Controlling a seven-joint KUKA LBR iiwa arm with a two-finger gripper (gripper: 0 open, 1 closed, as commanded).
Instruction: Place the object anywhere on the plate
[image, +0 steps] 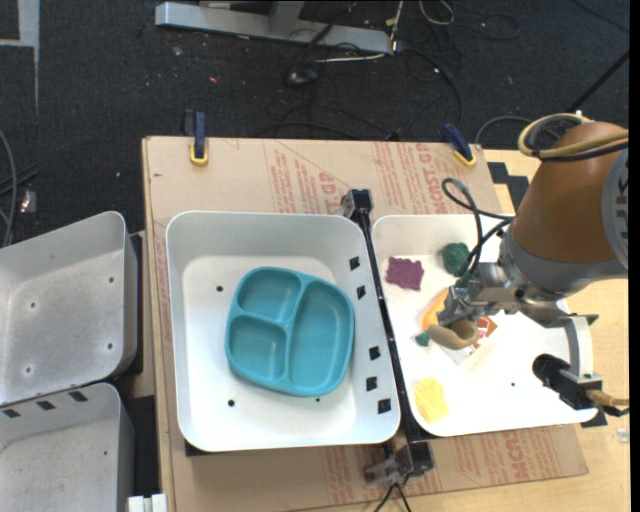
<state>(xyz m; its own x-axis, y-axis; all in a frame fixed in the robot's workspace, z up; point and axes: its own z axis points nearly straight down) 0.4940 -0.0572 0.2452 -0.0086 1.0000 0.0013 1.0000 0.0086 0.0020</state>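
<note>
Right of the teal plate, gripper sits low over clustered orange item; finger state cannot be told. Risk: crowding neighbours cause a missed grasp.

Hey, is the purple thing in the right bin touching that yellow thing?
Apart. The camera view shows the purple object near the bin's top and the yellow object near its bottom, bare white floor between.
</note>
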